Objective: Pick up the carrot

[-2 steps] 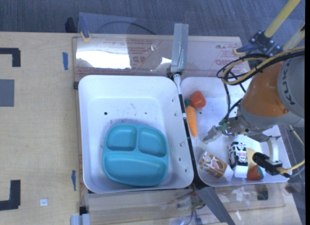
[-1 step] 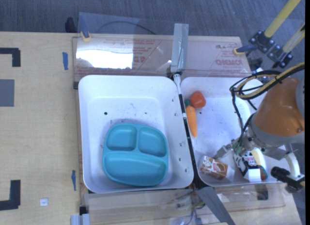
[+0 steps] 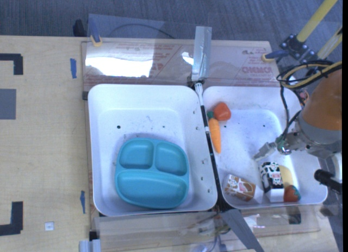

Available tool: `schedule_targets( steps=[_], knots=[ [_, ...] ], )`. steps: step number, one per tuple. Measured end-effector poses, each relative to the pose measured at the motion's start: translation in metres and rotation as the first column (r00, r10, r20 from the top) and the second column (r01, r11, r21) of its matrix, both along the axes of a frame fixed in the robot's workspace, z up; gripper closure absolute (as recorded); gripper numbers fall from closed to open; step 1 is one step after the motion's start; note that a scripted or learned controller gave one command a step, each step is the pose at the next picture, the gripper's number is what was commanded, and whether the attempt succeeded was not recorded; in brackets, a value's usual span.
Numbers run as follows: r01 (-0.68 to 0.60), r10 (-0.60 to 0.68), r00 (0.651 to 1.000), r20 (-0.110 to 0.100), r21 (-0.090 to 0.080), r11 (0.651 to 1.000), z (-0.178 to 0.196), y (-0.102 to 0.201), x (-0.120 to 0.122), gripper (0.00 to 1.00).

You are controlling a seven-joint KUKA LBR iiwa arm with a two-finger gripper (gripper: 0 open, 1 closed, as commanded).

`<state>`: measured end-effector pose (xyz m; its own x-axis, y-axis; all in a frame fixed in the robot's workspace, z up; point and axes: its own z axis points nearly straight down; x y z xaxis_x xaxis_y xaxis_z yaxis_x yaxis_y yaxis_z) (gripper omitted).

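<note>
The carrot (image 3: 215, 135) is orange, lies lengthwise against the left wall of the right bin (image 3: 247, 118), and has its green top pointing toward the back. My gripper (image 3: 273, 147) hangs over the right half of that bin, well to the right of the carrot and apart from it. It holds nothing that I can see. The arm's orange band (image 3: 327, 104) shows at the right edge, above the gripper.
A red-orange round toy (image 3: 221, 111) sits just behind the carrot. A brown box (image 3: 240, 187), a black-and-white item (image 3: 270, 175), a yellow piece (image 3: 287, 176) and a red piece (image 3: 292, 193) crowd the bin's front right. A blue divided plate (image 3: 152, 172) lies in the left bin (image 3: 109, 109).
</note>
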<state>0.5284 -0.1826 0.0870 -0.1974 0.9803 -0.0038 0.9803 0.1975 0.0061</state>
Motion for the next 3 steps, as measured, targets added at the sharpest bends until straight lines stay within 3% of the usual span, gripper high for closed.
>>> schedule_targets(
  steps=[1,2,3],
  knots=[
    [0.014,-0.014,1.0,-0.001,0.003,1.0,0.001,0.06,-0.009,0.0],
    [-0.05,0.05,0.999,-0.003,0.001,0.999,0.02,0.052,0.029,0.0],
    [0.085,-0.084,0.996,-0.004,0.005,0.996,0.0,0.032,0.021,0.0]
  ],
)
